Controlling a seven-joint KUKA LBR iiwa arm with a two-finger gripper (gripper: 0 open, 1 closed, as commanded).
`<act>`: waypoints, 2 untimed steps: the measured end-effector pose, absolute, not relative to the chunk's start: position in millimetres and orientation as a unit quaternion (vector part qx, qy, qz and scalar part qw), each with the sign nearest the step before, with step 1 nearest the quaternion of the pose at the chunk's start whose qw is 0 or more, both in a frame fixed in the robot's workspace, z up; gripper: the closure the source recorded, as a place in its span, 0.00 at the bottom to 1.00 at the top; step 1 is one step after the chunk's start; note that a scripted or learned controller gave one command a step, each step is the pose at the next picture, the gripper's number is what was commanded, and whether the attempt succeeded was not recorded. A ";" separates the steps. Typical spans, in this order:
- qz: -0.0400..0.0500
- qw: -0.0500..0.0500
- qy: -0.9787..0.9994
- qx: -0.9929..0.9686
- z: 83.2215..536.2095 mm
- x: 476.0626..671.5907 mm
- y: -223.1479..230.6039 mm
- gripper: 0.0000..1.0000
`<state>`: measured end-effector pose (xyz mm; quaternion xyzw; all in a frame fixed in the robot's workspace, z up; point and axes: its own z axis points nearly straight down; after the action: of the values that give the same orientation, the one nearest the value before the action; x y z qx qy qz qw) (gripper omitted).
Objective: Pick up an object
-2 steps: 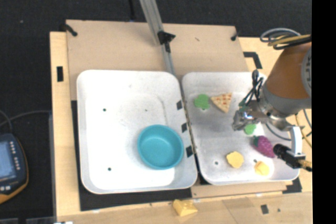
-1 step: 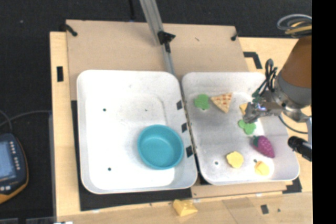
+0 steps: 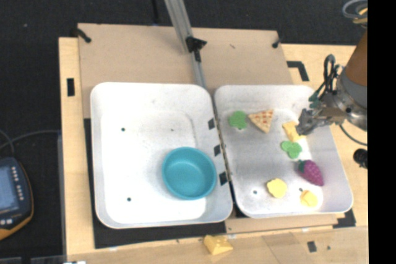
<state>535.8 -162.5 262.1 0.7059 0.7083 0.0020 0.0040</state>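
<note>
Right now the hand (image 3: 304, 123) sits low over the right bin (image 3: 263, 96), at mid-right of the frame, its tip just beside a yellow piece (image 3: 289, 130); whether it is apart or together I cannot tell. Below that piece lie a green piece (image 3: 291, 148) and purple grapes (image 3: 311, 172). Left of it are a pizza slice (image 3: 262, 120) and a green leaf (image 3: 238, 120). Two more yellow toys (image 3: 276, 188) lie at the bin's lower edge. A blue bowl (image 3: 189, 172) rests in the left bin (image 3: 136, 108)
</note>
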 end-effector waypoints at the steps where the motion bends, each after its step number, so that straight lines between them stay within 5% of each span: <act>1: 0.001 0.000 0.710 0.704 255.8 548.0 -102.6 1.00; 2: 0.000 0.000 0.708 0.706 257.5 545.7 -46.8 1.00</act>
<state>545.7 -46.8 257.5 0.7061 0.7081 0.0005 0.0000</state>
